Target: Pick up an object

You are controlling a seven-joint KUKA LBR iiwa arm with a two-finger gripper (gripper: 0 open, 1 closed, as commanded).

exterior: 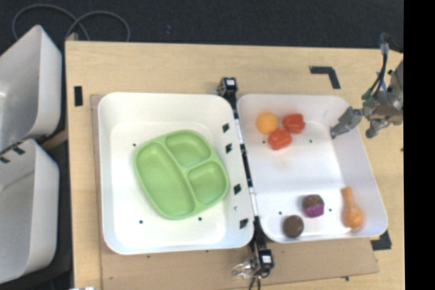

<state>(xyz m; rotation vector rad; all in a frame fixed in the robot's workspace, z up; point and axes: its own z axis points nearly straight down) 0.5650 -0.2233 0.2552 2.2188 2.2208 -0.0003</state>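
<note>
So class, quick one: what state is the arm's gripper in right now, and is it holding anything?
Gripper: open, holding nothing, at the right bin's upper right rim.

At the right edge of the camera view, a small part of the robot shows: the gripper, a grey metal assembly with darker joints. One finger is a slim grey bar with a lighter, paler face along its length; a second, darker finger is shorter and partly cut off. Above them sits a blocky grey body with dull tan patches, and thin dark cables run up from it, one with a greenish tint.
</note>
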